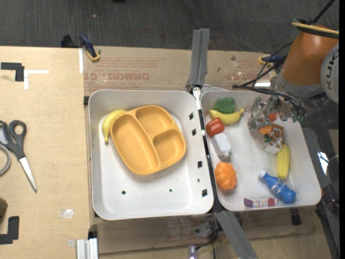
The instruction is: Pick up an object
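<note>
My gripper [262, 115] hangs low over the back right part of the right bin [245, 190]. Just below it lie a small orange piece [267, 128] and a little brown and white box [274, 137]; whether it touches them is unclear. Nearby in this bin are a yellow banana [226, 115] with a green toy [225, 104] behind it, a white bottle with a red cap [218, 138], an orange pumpkin [226, 176], a yellow corn-like piece [283, 162], a blue bottle [278, 188] and a pink tube [260, 202].
The left bin [145, 198] holds a yellow divided plate [148, 139] with a banana [109, 123] at its left rim. Scissors [20, 150] lie on the wooden bench far left. A grey divider [199, 58] rises behind the bins.
</note>
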You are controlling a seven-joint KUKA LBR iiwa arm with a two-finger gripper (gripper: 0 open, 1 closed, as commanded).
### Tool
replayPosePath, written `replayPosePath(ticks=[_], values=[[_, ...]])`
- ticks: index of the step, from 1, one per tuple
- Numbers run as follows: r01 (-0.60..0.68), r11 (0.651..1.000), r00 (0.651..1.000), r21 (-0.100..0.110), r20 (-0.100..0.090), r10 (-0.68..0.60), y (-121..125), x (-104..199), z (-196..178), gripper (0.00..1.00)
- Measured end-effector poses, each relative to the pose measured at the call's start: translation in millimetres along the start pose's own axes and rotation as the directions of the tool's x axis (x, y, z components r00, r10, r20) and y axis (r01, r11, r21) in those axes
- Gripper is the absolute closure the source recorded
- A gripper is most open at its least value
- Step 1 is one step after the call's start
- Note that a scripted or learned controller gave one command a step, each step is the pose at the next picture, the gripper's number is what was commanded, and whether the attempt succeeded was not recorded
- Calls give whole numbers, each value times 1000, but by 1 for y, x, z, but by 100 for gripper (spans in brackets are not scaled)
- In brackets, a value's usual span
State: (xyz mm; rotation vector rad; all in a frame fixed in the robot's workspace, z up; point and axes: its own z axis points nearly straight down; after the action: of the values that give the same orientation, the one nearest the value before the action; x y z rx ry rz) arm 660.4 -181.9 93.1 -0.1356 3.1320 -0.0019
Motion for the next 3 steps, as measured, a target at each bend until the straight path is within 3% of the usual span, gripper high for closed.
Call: replayPosePath(ticks=[1, 2, 3], values=[[-1, 1000, 1000, 1, 7, 1, 0, -2, -10, 100], [-75, 997, 997, -2, -1, 75, 57, -6, -108, 100], [-76, 997, 997, -2, -3, 76, 57, -6, -108, 0]])
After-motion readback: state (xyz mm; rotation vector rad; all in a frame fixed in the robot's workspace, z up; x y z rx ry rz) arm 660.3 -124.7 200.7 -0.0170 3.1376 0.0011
